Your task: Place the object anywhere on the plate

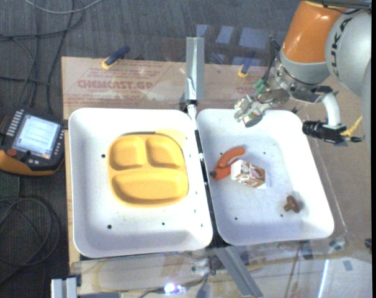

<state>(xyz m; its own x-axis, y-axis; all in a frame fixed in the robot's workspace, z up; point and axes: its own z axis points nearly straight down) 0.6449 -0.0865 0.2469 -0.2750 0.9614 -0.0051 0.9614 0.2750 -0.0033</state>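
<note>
the surface carries two shallow white bins side by side. the left bin (82,216) contains a yellow plate (149,169) with three compartments, lying flat near the bin's centre and slightly toward its far side. the right bin (312,222) contains three items: an orange sausage-shaped object (228,160) lying at a slant near the bin's left wall, a small white and brown carton (249,174) just beside it and touching or nearly touching its right end, and a small brown object (291,205) well apart from both, near the right wall. the arm enters from the right; the gripper (250,110) hangs over the far left corner of the right bin, above the sausage-shaped object and apart from it. no item is visible between its fingers; whether they are apart or together cannot be told from this view.
</note>
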